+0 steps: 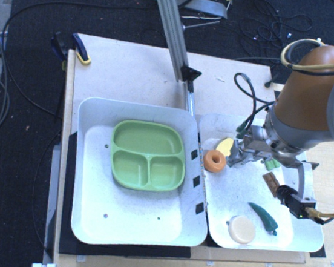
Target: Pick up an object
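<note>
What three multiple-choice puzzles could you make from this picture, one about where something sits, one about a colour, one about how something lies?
1. Where does the green three-compartment plastic plate sit?
A. In the left white bin
B. In the right white bin
C. On the bare bench

2. What colour is the small ring-shaped doughnut toy?
A. Blue
B. Orange
C. White

3. How does the round cream-white disc lie?
A. Stacked on the plate
B. Apart from other things, near the front edge of the right bin
C. Leaning on the doughnut toy

Answers:
1. A: the plate rests in the left white bin, its compartments facing up.
2. B: the ring is orange, beside a yellow piece in the right white bin.
3. B: the disc lies flat with bare bin floor around it, a dark green pepper-shaped toy close by but not touching.
</note>
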Available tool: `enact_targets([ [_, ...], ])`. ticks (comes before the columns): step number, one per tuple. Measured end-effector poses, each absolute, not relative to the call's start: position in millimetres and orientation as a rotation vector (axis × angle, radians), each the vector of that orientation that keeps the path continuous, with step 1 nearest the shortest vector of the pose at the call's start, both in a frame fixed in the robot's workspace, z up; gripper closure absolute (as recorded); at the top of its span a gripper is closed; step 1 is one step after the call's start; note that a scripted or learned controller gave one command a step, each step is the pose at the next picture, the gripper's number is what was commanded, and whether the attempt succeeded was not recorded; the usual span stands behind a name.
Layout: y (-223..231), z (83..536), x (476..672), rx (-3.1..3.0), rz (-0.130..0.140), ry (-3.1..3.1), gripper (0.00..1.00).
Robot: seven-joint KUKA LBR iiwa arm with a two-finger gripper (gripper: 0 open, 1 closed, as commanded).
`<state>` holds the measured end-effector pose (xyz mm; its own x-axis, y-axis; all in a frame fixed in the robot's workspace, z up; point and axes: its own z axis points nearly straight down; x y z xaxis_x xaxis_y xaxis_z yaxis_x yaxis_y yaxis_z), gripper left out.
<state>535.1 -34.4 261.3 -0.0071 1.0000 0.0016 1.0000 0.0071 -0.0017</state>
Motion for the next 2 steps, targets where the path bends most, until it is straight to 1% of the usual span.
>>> enact_targets([
  [1, 15, 248, 539.3, -2.212, 0.001, -2.228, 1.00],
  [2, 71, 247, 535.7, -2.211, -0.001, -2.229, 1.00],
])
